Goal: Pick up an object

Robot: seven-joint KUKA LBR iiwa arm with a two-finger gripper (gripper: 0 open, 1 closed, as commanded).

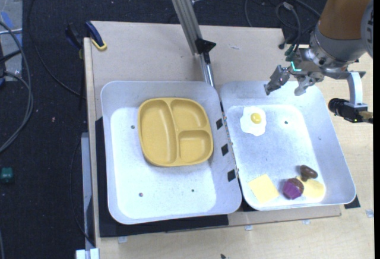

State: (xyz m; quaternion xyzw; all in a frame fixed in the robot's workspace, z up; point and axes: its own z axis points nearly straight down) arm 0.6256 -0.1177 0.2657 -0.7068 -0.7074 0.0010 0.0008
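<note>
Looking down on the bench, we see the gripper [288, 80] poised over the far edge of the right bin [332, 151], its two fingers spread apart with nothing between them. Just below it in the view, well inside that bin, lies a toy fried egg [253, 121]. At the bin's near end we find a pale yellow slab [263, 188], a purple piece [292, 188] just beside it, a small brown piece [307, 172] and a yellow round piece [316, 189] partly under them. The left bin [119, 192] holds a yellow divided plate [175, 131], lying flat near its middle.
</note>
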